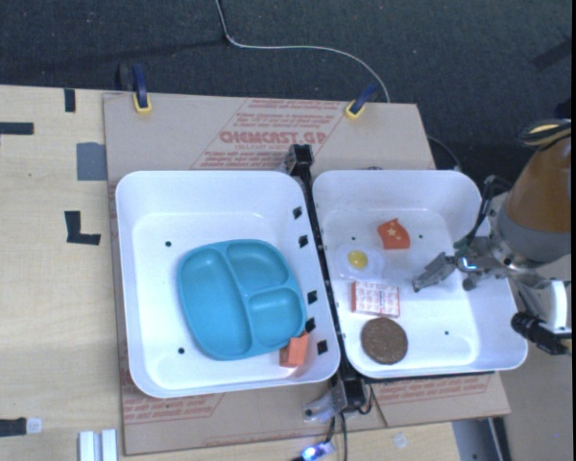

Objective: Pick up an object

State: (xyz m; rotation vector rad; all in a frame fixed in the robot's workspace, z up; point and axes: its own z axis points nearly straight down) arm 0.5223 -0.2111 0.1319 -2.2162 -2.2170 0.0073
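Note:
The right bin (461,192) holds a small red block with a yellow mark (394,233), a little yellow piece (357,258), a flat red-and-white packet (375,300) and a brown round disc (383,340). My gripper (428,277) reaches in from the right and hangs over the right part of this bin, right of the packet and below the red block. Nothing shows between its fingers. The arm's orange band (547,185) sits at the view's right edge.
The left bin (134,209) holds a blue divided plate (240,298) and a small orange block (294,351) at its front right corner. A black divider (312,248) runs between the bins. Both bins rest on a cardboard sheet (269,133) clamped at the back.

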